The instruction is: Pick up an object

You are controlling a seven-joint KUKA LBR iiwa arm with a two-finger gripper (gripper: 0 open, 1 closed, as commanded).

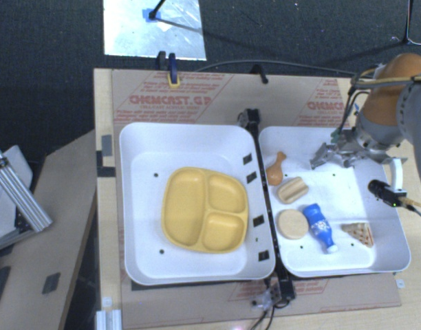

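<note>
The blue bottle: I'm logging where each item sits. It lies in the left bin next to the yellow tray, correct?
Not quite. The camera view shows the blue bottle lying in the right bin, beside the round cookie. The yellow tray sits in the left bin.

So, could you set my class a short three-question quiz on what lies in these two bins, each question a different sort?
1. True or false: the yellow divided plate lies in the left bin.
2. Which item lies nearest the blue bottle? A round cracker B drumstick C pizza slice
3. Fill in: the gripper hangs over the ___ bin.

Key: 1 true; 2 A; 3 right.
</note>
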